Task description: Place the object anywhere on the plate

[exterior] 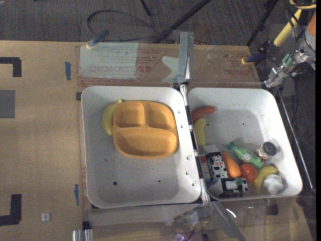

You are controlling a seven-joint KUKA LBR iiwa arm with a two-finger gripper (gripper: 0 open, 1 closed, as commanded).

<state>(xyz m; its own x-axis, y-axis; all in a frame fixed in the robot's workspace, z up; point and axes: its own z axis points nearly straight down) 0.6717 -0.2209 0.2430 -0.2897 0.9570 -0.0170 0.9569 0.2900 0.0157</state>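
Observation:
An orange divided plate (145, 128) lies in the upper half of the left bin (135, 185). A yellow banana-like piece (107, 118) pokes out from under the plate's left edge. The right bin (251, 112) holds the toy food. A red sausage (203, 111) and a yellow banana (200, 132) lie along its left wall. Clustered at the front are a carrot (231, 164), a green bottle (245, 153) and a red tomato (248, 172). My gripper (273, 79) hangs over the bench outside the right bin's back right corner, away from all objects.
Two cow-patterned cartons (215, 165) sit by the divider. A second banana (266, 174), a white lump (274, 184) and a dark-lidded jar (269, 148) fill the right bin's front right corner. A metal bracket (184, 59) stands behind the bins.

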